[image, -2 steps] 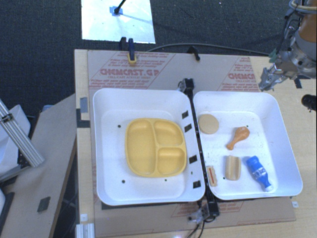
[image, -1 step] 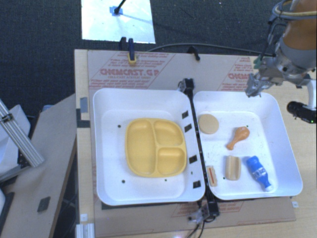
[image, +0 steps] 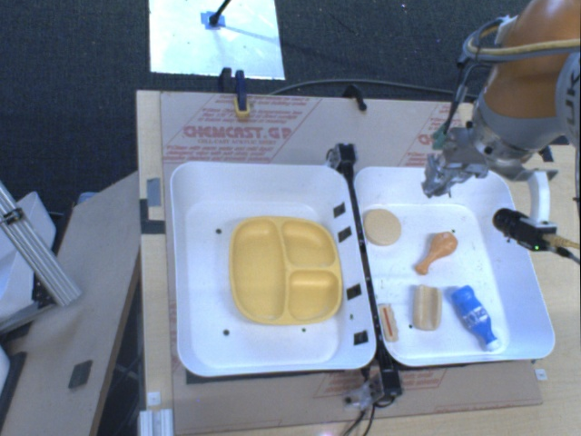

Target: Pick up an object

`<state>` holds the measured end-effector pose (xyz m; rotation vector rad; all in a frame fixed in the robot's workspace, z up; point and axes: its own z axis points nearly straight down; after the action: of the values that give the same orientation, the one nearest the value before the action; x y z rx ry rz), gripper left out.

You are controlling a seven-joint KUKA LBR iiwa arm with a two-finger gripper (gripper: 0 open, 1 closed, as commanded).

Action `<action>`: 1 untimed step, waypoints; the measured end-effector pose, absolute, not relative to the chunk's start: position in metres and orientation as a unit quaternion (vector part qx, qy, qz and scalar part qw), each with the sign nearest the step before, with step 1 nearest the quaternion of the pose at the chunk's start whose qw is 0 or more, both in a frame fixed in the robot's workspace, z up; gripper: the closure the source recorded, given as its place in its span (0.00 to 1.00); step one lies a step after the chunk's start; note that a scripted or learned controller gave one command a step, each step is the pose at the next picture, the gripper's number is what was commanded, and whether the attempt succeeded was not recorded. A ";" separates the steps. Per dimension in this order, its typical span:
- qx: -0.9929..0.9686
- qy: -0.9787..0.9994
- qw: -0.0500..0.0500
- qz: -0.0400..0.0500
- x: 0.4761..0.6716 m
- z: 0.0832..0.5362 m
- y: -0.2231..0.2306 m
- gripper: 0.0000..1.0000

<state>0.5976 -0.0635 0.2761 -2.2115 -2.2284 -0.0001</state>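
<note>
The right bin [image: 508, 243] holds a round tan cookie [image: 382, 226], an orange chicken drumstick [image: 437, 251], a tan bread piece [image: 427, 306], a small hot dog [image: 388, 322] and a blue bottle [image: 475, 315]. My gripper [image: 438, 184] hangs over the bin's back edge, up and to the right of the cookie and apart from every object. Nothing shows between its fingers.
A yellow divided plate [image: 284, 269] lies in the left bin [image: 195, 243]. A black divider with clips [image: 352, 243] runs between the bins. The grey arm with its orange band [image: 545, 25] comes in from the upper right. A black attachment [image: 519, 227] juts over the right bin's rim.
</note>
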 end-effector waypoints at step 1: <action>-0.704 -0.710 0.001 0.000 0.570 0.256 -0.013 1.00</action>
<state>0.5704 -0.0135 0.2561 -2.2110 -2.2289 -0.0002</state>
